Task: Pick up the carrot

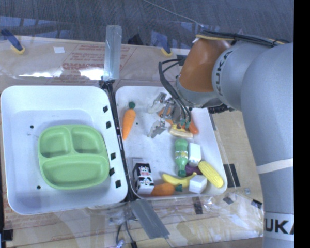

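The carrot (128, 122) lies in the right-hand bin (144, 96), hard up against that bin's left wall, and it is off to the left of the jaws, with a stretch of bare white bin floor between the two. From where I stand, that gap is the whole business: the jaws must travel leftward across the bin and come down over the carrot.

The gripper (159, 119) hangs over the upper middle of the same bin, reaching in under the orange wrist. Its two pale fingers stand parted, one above the other in the picture, and there is nothing between them.

The carrot's long axis runs roughly up and down the picture, leaning a little, with the green top at the far end and the orange point towards the near end. So the carrot presents its long flank to the jaws. I would judge that the fingers ought to close across the narrow width, near the thick upper half; the bin wall just beside the carrot's far flank leaves little room for a finger on that side, and that is where a try might slip.

To the right of the jaws and nearer to me sits a cluster of other toy food, among it a green bottle (181, 156), a corn cob (211, 173) and a banana (176, 180). All of that lies away from the path.
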